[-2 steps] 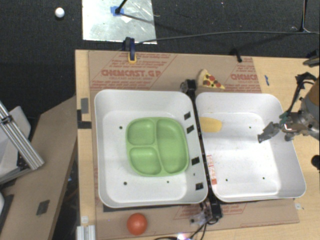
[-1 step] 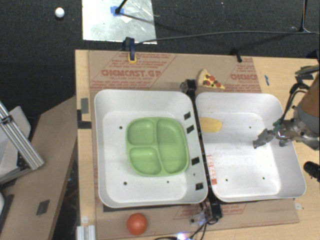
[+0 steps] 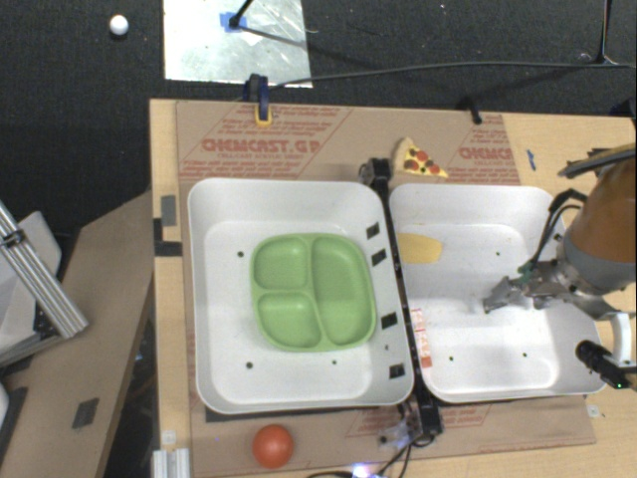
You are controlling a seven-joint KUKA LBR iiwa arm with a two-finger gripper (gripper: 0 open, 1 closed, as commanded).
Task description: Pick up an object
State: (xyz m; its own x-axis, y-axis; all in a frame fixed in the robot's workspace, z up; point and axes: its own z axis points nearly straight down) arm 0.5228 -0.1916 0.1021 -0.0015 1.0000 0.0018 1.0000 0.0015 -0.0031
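Two shallow white plastic bins side by side on a brown cardboard-covered bench. Left bin: one light green three-compartment plastic plate, flat, roughly central on the floor. Right bin: one flat pale yellow piece on the floor near the upper left corner, just beside the divider between the bins. Outside the bins: a toy pizza slice, yellow with red spots, on the cardboard just above the right bin's upper left corner; a red-orange ball on the bench below the left bin's front edge; a small white ball on the dark surface at upper left, well apart from everything else. Grey arm with orange band entering from the right, over the right bin's right side. Two-finger gripper low over the right bin's floor, pointing left, well apart from the pale yellow piece and below it in the view. Nothing visible between the fingers; open or closed not discernible at this resolution.
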